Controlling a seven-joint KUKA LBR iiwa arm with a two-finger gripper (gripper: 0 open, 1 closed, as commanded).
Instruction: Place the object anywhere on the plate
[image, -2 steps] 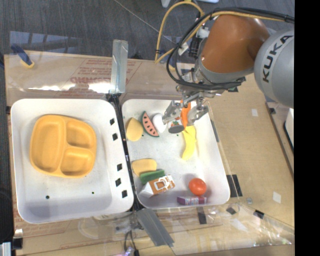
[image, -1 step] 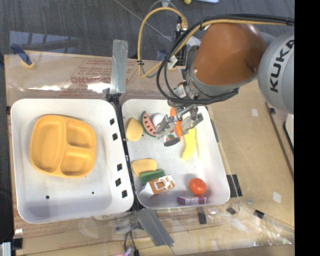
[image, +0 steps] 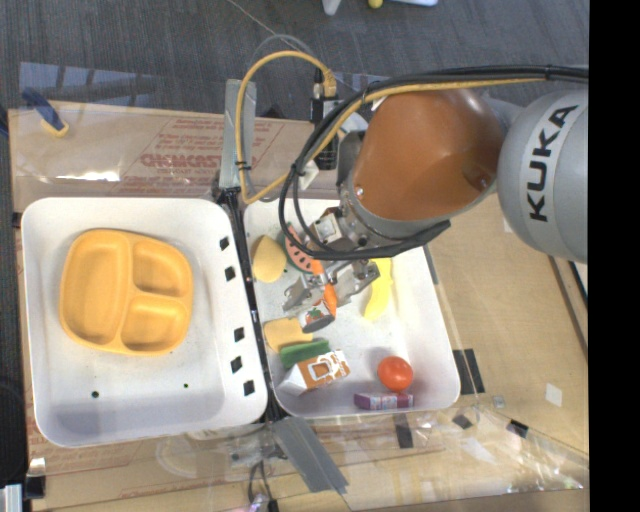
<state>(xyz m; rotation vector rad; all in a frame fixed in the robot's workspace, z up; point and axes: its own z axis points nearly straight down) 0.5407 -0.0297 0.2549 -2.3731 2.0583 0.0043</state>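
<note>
The gripper (image: 322, 292) hung over the right bin's toys (image: 318, 368), grip state unclear; picking came next, then the plate (image: 125, 290).

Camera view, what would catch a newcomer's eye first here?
The big grey arm with its orange band reaches in from the right and hangs over the right bin. Under it lies a jumble of toy food, a red tomato brightest near the front. In the left bin sits a yellow divided plate.
</note>
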